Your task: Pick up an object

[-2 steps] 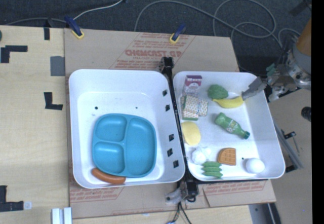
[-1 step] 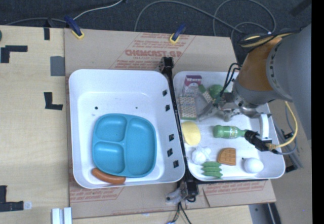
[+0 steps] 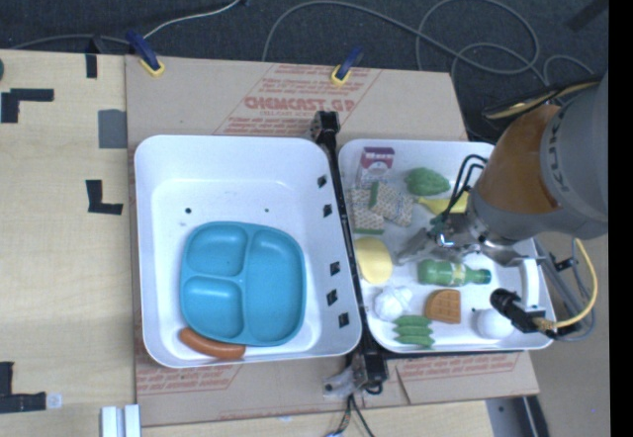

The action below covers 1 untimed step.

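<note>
Reaching in from the right, the grey arm holds its gripper low over the middle of the right bin, just beside a green bottle and a yellow round piece, probably lined up for a grasp among the crowded toy food; whether it is open or closed cannot be told, and nothing shows between its tips. The left bin holds a blue divided plate with a sausage at its near edge, well apart from the arm.
</note>
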Tool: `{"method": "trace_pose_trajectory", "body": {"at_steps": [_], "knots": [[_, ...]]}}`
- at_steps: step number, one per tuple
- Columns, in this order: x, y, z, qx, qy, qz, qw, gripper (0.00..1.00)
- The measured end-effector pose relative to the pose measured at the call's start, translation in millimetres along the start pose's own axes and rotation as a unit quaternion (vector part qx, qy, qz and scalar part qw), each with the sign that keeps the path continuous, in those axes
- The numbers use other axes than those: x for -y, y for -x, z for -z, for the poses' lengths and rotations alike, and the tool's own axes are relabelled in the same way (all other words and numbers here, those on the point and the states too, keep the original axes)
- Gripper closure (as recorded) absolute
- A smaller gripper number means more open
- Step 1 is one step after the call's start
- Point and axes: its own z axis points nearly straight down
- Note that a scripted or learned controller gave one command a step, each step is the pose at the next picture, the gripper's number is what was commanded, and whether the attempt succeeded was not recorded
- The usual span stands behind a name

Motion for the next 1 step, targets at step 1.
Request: {"method": "trace_pose_trajectory", "body": {"at_steps": [1], "knots": [[41.8, -4.8, 0.1, 0.0, 0.001, 0.0, 1.0, 0.0]]}}
